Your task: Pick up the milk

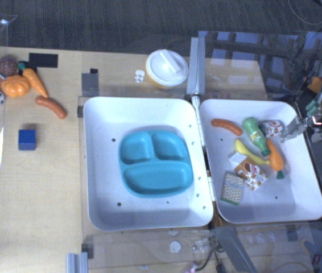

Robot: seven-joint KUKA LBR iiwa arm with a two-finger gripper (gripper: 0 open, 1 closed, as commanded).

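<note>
The milk point(254, 177), a small carton with brown spots, lies in the right bin point(297, 209), beside the banana point(246, 151) and carrot point(275, 157). The gripper point(290, 131) hovers at the bin's upper right edge, apart from it; its opening cannot be told.

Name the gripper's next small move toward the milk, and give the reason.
Probably slide left and slightly toward the camera, then stop above the milk carton. The gripper sits at the right bin's far right edge beside a small can, while the carton lies mid-bin below the banana and carrot.
</note>
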